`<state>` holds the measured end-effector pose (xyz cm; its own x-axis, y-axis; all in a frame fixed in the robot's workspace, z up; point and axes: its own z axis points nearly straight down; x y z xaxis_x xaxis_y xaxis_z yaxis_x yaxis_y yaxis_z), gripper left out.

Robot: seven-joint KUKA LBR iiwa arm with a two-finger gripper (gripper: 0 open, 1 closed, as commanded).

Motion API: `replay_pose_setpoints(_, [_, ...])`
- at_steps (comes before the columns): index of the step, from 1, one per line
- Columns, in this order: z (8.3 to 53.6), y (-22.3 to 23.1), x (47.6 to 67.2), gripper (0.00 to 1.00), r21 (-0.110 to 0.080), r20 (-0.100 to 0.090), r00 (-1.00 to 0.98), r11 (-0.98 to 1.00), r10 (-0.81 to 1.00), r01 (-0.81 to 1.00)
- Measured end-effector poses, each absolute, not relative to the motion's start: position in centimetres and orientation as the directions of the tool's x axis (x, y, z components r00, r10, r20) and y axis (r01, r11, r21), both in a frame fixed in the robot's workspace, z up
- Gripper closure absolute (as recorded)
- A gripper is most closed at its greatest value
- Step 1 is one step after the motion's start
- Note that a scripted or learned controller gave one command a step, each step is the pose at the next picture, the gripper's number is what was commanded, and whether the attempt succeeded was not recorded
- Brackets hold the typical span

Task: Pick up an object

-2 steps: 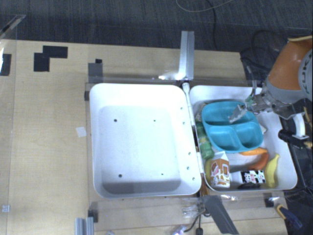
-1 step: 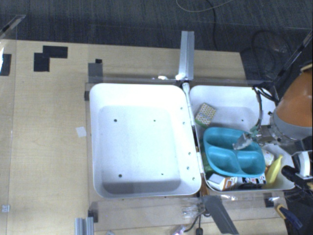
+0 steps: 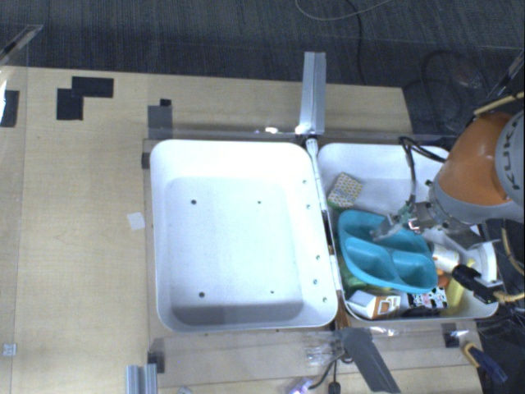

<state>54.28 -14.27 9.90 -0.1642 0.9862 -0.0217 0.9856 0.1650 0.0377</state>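
In the right bin (image 3: 373,156), a blue divided tray (image 3: 385,261) lies tilted on top of other items. Behind it sits a small patterned square packet (image 3: 345,190). At the bin's front edge lie an orange and white box (image 3: 382,304) and a dark printed packet (image 3: 426,300), with a yellow item (image 3: 454,295) at the right. My gripper (image 3: 397,225) reaches in from the right and hangs low over the blue tray's back rim. Nothing shows held in it.
The left bin (image 3: 234,232) is bare white. A metal post (image 3: 312,95) stands behind the divider between the bins. My arm's orange band (image 3: 474,164) looms over the right bin's right side, hiding part of it. A white item (image 3: 445,258) lies under the wrist.
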Motion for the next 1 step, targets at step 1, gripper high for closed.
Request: replay_pose_setpoints(1, [9.87, -11.06, 55.55, 0.00, 0.039, -0.024, -0.211, 0.212, 0.977, 0.977])
